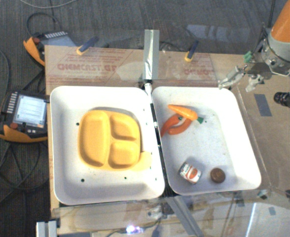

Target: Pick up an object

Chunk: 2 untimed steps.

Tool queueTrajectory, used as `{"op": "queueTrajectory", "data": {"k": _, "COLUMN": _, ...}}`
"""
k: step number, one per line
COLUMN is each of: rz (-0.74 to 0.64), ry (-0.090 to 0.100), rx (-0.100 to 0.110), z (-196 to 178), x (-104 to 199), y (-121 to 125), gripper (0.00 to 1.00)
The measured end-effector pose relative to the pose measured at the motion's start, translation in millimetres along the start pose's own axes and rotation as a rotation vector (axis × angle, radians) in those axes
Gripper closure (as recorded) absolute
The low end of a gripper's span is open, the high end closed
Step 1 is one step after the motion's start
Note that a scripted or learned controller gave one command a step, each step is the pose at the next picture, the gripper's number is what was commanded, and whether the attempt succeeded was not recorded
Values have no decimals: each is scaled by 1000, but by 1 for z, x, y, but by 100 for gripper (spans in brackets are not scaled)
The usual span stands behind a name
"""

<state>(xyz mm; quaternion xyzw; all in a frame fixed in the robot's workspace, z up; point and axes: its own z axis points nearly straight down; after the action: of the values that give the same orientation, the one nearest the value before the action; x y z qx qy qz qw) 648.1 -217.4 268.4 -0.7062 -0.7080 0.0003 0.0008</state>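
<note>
Jaws stand apart and hold nothing: the two-finger gripper (238, 77) hangs over the bench just beyond the far right corner of the right white bin (243, 132). Within that bin an orange plastic carrot with a green tip (183, 112) lies across a red curved sausage-like toy (174, 126) near the far left corner, while a small red-and-white can (190, 173) and a brown round disc (217, 175) sit near the near edge. The left white bin (61, 147) carries a yellow divided tray (110, 138). The approach seems barely begun; next the arm must travel over one object and descend.
</note>
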Motion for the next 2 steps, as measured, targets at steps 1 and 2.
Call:
{"op": "queueTrajectory", "data": {"k": 1, "rz": -131, "ry": 0, "rx": 1, "z": 110, "x": 54, "y": -20, "gripper": 0}}
{"op": "queueTrajectory", "data": {"k": 2, "rz": -2, "ry": -3, "rx": -9, "z": 179, "x": 85, "y": -26, "gripper": 0}}
